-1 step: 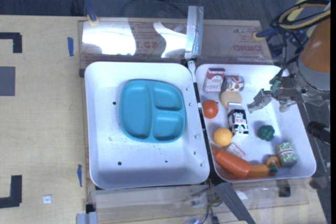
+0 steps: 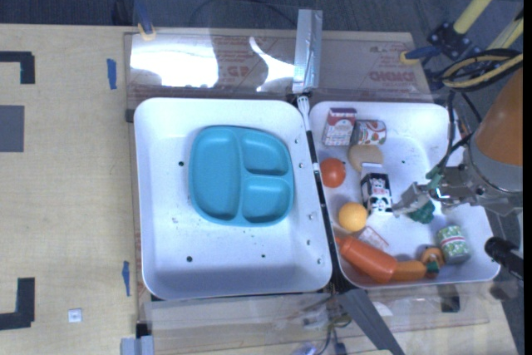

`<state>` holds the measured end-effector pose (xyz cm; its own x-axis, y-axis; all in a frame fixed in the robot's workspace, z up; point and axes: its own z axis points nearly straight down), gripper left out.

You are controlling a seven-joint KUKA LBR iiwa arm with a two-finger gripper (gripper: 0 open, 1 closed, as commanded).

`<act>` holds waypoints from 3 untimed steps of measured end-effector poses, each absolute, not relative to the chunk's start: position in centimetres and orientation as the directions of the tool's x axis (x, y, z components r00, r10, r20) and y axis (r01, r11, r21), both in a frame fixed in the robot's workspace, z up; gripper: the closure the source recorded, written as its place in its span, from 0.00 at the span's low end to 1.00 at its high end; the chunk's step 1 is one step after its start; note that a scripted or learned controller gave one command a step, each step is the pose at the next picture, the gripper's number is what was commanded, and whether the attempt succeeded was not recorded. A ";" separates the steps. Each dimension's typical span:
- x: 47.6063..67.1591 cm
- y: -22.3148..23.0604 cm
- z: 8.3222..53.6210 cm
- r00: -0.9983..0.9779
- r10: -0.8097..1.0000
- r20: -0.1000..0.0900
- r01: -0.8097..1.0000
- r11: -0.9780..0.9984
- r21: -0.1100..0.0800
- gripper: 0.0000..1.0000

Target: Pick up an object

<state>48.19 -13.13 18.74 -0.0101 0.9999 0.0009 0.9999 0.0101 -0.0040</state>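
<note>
My gripper (image 2: 416, 205) hangs over the right part of the right bin (image 2: 416, 114), reaching in from the right. Its fingers stand open with nothing between them. Just left of the fingertips stands a small black-and-white cow-pattern carton (image 2: 378, 192), apart from them. A green can (image 2: 453, 244) lies below and to the right of the gripper. A yellow-orange ball (image 2: 352, 216) and a long orange carrot-like piece (image 2: 370, 258) sit further left and toward the front.
At the back of the right bin are a red-and-white carton (image 2: 338, 127), a small cup (image 2: 371, 131), a beige lump (image 2: 366, 155) and a red-orange ball (image 2: 332, 172). The left bin (image 2: 158, 179) holds a blue divided plate (image 2: 241, 175). Cables hang at the right.
</note>
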 end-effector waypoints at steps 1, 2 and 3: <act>51.5 -10.2 20.5 -0.097 0.995 -0.001 0.995 0.097 0.003 0.00; 53.5 -9.5 8.8 -0.273 0.962 -0.004 0.962 0.273 0.008 0.00; 53.6 -9.6 9.9 -0.270 0.963 -0.005 0.963 0.270 0.013 1.00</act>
<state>53.65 -9.61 9.88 -0.2700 0.9628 -0.0047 0.9627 0.2701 0.0134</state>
